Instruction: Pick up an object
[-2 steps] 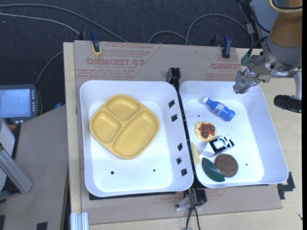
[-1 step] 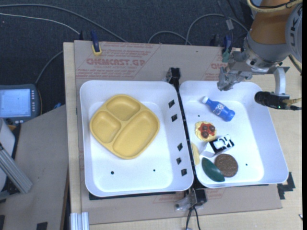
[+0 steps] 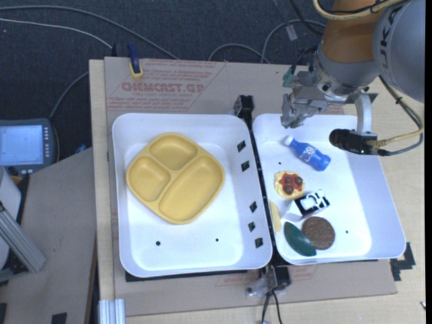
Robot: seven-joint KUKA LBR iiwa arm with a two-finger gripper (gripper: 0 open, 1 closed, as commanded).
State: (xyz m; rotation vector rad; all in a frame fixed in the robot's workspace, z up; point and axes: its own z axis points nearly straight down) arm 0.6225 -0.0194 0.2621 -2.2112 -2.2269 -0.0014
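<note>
Upper right of the frame, the end effector (image 3: 295,117) hangs above the blue bottle (image 3: 308,152) in the right bin (image 3: 378,201); grip unclear.

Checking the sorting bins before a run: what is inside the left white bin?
The left white bin holds one yellow plastic divided plate with three compartments, lying flat. The plate's compartments look bare. Whatever lies under the plate is covered.

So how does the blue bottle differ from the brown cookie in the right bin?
The bottle is blue with a white cap, long, and lies on its side near the bin's far end; the cookie is brown, round and flat, at the near end. The bottle lies alone; the cookie touches a green piece. Both share the right bin.
</note>
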